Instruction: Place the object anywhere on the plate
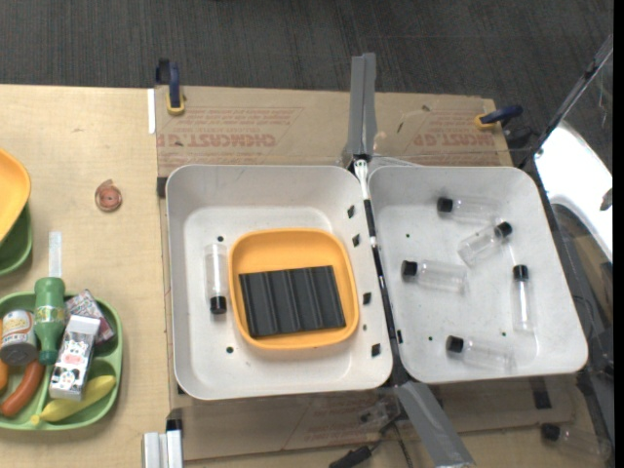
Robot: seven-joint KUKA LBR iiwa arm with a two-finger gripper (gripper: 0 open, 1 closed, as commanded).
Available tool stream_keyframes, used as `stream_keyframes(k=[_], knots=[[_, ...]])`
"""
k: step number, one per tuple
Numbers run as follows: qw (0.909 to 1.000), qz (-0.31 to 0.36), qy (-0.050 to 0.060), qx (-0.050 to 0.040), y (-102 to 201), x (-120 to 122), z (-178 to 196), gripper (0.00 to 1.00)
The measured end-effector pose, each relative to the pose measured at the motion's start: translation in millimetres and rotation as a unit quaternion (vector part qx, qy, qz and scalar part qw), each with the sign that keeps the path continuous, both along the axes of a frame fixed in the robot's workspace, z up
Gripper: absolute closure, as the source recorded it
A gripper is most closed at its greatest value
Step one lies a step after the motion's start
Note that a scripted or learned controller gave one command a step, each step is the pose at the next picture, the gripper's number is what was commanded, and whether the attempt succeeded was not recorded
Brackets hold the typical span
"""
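Left bin [185,261]: orange plate [292,247] | right bin [546,261]: clear vials [437,275]

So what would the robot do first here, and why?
Probably reach into the right bin for a vial, perhaps the one nearest the divider. Five clear, black-capped vials lie loose there, while the orange plate in the left bin holds just a dark ridged block. One vial lies beside the plate, not on it.

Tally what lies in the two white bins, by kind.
Vials: 6, one in the left bin, five in the right bin
Orange plate: 1
Black ridged block: 1
Total: 8
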State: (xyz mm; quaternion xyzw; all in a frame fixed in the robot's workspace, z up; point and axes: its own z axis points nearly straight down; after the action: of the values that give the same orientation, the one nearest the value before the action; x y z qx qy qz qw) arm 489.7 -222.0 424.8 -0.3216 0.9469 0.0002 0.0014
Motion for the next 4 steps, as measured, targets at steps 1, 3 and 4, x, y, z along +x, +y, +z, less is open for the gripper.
stream_keyframes(k=[1, 3, 4], knots=[[0.9822, 0.188, 0.0, 0.0001, 0.4, 2.4, -48.6, 0.0], [0.8452, 0.534, -0.001, 0.0, 0.5, -10.6, -33.7, 0.0], [0.7483, 0.663, -0.002, -0.0002, 10.8, -10.4, -33.5, 0.0]])
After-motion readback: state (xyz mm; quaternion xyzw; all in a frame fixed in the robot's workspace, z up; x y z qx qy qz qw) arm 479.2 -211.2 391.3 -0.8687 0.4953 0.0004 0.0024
